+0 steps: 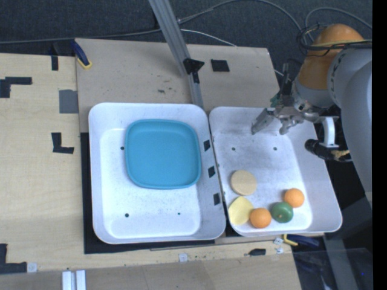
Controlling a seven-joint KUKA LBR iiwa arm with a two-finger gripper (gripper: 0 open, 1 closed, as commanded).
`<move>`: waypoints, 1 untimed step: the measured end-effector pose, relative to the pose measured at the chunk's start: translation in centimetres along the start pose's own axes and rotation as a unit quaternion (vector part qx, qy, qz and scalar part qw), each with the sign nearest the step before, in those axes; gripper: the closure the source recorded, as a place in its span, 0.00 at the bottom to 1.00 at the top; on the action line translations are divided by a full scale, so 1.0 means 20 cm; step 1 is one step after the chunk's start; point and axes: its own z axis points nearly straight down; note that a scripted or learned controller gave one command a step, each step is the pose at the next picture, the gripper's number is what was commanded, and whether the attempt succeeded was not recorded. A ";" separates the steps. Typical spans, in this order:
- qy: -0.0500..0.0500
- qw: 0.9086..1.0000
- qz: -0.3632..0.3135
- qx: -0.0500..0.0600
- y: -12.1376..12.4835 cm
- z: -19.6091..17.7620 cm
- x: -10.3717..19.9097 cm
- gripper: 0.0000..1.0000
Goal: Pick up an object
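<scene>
My gripper (271, 125) hangs over the far part of the right bin (266, 156), its two fingers spread apart with nothing between them. Near the bin's front lie a beige round piece (243, 182), a yellow piece (240, 211), an orange ball (260, 218), a green ball (281, 211) and a second orange ball (294, 197). All of them sit well in front of the gripper, apart from it.
The left bin (109, 180) holds a blue square plate (162, 153). A grey metal pole (175, 38) slants across the bench behind the bins. The arm's grey body (351, 89) fills the right side.
</scene>
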 end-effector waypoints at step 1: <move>-0.001 1.000 0.000 -0.002 0.00 -0.06 0.00 1.00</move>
